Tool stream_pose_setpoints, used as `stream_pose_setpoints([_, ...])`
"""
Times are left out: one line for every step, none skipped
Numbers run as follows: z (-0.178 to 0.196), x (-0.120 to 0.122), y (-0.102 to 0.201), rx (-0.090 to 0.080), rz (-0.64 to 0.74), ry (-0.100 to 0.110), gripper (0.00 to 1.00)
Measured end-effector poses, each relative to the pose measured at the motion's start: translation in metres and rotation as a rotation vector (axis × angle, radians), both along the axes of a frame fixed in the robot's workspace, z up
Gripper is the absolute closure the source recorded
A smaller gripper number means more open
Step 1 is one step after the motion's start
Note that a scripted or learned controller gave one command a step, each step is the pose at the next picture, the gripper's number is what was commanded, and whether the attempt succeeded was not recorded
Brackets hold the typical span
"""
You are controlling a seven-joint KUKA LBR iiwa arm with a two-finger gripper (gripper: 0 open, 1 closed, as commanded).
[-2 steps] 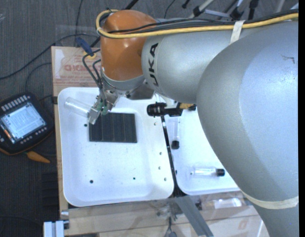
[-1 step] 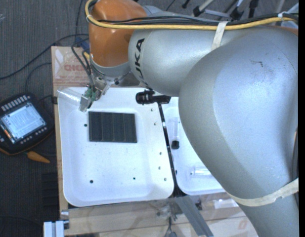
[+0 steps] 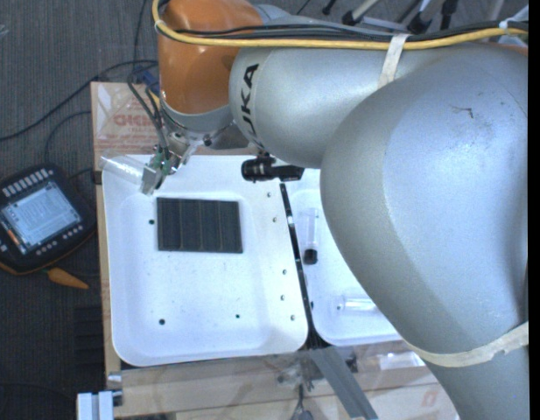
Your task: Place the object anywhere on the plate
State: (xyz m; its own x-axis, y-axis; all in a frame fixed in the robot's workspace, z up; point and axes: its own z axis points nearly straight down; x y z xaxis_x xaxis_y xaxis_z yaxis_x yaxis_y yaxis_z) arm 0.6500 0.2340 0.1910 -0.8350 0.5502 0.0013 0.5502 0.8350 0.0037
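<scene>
A dark ribbed rectangular plate (image 3: 199, 226) lies flat in the upper half of the left white bin (image 3: 199, 322). My gripper (image 3: 153, 178) hangs over the bin's far left corner, just up and left of the plate's corner. A small clear item (image 3: 121, 166) shows at the bin's rim right beside the gripper tip; whether the gripper is touching it is too small to tell. The big grey arm with its orange band (image 3: 195, 51) reaches in from the right.
The right bin (image 3: 340, 322) is mostly hidden under the arm; a clear tube with a dark tip (image 3: 309, 236) and another clear piece (image 3: 357, 304) lie in it. A handheld control pendant (image 3: 38, 217) sits on the floor at left. A cardboard sheet (image 3: 121, 116) lies behind the left bin.
</scene>
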Motion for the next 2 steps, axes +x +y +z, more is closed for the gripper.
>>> stream_pose_setpoints([0.009,0.0,0.001,0.002,0.0,-0.001,1.0])
stream_pose_setpoints([0.012,-0.146,0.0,-0.003,0.267,0.003,1.0])
